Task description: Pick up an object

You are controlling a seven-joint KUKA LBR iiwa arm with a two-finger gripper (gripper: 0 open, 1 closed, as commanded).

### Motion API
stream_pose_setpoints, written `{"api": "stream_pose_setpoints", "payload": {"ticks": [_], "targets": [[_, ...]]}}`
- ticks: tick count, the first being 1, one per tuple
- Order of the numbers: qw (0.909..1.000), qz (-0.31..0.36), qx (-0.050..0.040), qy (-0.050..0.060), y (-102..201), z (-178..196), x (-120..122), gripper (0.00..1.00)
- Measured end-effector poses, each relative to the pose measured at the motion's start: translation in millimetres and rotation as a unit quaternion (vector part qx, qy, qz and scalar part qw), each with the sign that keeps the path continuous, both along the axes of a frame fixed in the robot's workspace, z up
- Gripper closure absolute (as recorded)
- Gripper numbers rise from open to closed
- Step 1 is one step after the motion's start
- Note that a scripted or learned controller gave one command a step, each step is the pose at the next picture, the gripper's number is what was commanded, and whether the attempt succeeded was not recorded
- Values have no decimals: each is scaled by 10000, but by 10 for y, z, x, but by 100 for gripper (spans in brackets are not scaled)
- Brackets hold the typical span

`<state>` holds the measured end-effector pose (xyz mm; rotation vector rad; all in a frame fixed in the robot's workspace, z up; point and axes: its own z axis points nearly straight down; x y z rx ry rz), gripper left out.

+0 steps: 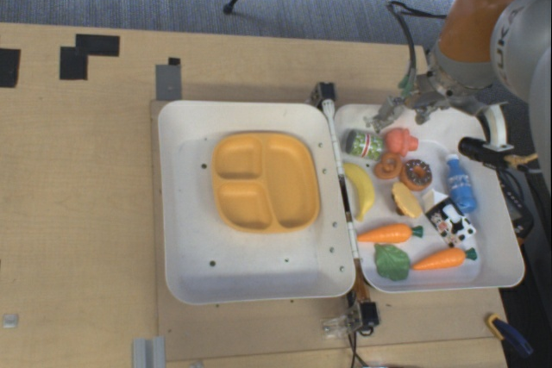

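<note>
The arm (496,21) hangs over the far end of the right bin (509,258), so the pick looks to be at the approach stage: nothing sits between the fingers, and the claw (405,106) hovers with its 2 fingers spread apart above the bin's far-left corner. The left bin (172,211) carries only a yellow divided plate (261,181), well apart from the claw, so any target is in the right bin. There, going down in size, lie a banana (362,190) along the left wall, 2 carrots (385,233) (442,258) toward the near end, a blue bottle (460,184) on the right, a green leafy toy (392,261), a black-and-white cow toy (451,222), a green can (363,142), a pink piece (399,140) and a chocolate doughnut (417,175). The can and the pink piece lie nearest, just beside and slightly nearward of the fingertips. The next move likely calls for centring over 1 of them and descending without nudging its neighbour.
</note>
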<state>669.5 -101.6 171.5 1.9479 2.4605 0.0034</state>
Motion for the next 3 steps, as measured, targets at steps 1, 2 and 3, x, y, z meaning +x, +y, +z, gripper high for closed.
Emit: {"api": "stream_pose_setpoints", "payload": {"ticks": [1,2,3], "targets": [[9990,-440,1,-7,84,-694,4,0],[9817,-1905,11,-9,108,-852,-383,0],[9819,-1893,12,-30,109,-735,-366,100]]}}
